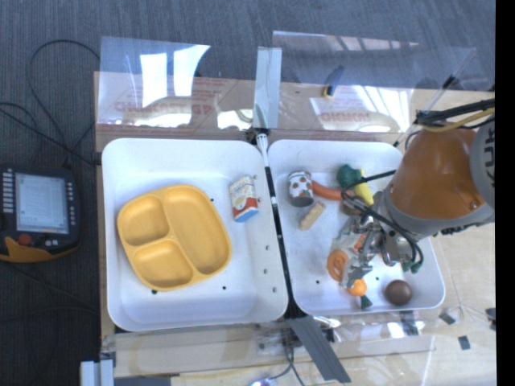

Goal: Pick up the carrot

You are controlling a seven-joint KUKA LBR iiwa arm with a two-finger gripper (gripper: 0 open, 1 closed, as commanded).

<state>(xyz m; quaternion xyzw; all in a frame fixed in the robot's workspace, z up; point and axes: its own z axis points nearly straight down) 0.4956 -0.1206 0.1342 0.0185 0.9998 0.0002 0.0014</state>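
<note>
Where the two bins meet along the centre divider (pixel 276 215), you have your reference line for everything below. Left of the divider, the left bin (pixel 129 312) holds a yellow three-compartment plate (pixel 173 236), with a small carton (pixel 244 197) lying between the plate and the divider. Right of the divider, the right bin (pixel 310 296) is crowded; the arm (pixel 438 179) reaches in over its far side, away from the divider. The gripper (pixel 366 244) sits low among the items, and you cannot tell how it stands. The carrot (pixel 326 190) lies near the divider toward the bin's back edge, beside a spotted mushroom (pixel 300 186) and a tan block (pixel 312 215). Open floor remains along the divider's right side toward the front edge. A brown ball (pixel 397 292) rests at the front corner farthest from the divider.
</note>
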